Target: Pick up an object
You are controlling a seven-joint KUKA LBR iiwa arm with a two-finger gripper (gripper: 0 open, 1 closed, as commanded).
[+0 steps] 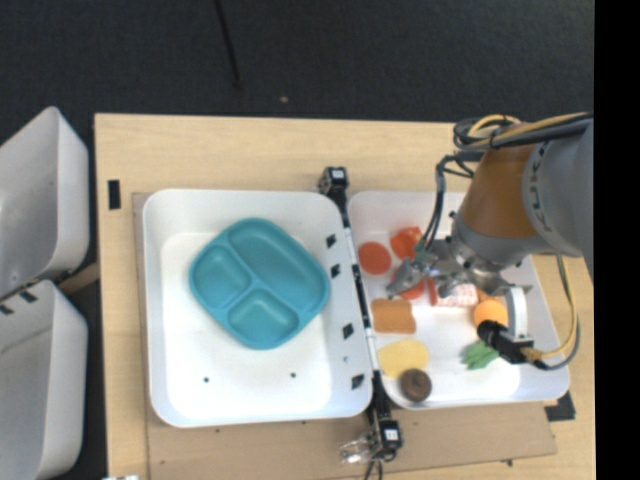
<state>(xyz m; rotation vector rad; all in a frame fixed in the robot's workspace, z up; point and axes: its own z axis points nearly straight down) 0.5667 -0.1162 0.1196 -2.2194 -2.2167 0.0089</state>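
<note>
Brown round piece (414,384) lies nearest — pincer (420,273) over toys, grip state unclear.

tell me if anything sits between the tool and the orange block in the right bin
Nothing visible does. The tool is low in the right bin, just above the orange block in the view, with bare white floor between them. The red pieces lie to its other side.
</note>
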